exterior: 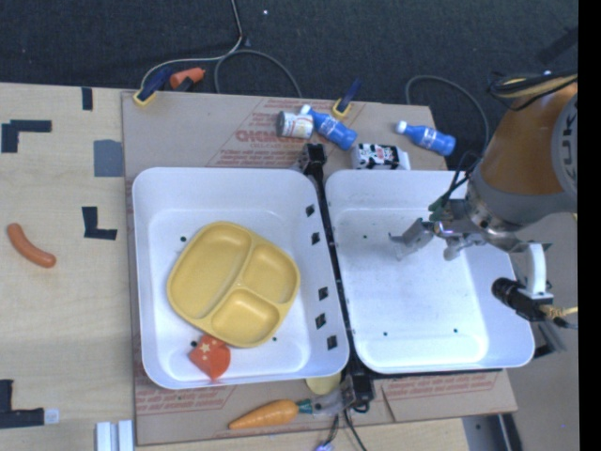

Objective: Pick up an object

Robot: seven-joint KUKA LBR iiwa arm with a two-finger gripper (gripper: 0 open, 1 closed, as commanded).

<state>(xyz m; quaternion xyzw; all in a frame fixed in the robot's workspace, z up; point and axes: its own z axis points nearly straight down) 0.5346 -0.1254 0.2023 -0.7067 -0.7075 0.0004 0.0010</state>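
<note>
We are early in the pick: nothing is grasped. Our gripper (427, 240) hangs over the right bin (470, 346) with its fingers spread and nothing between them. The nearest candidates lie in the left bin (150, 252), toward nine o'clock from the gripper: a yellow divided plate (235, 283) and, at its seven o'clock, touching the rim, a small red toy (210, 356). Next we likely need to cross the divider and descend over one.
</note>
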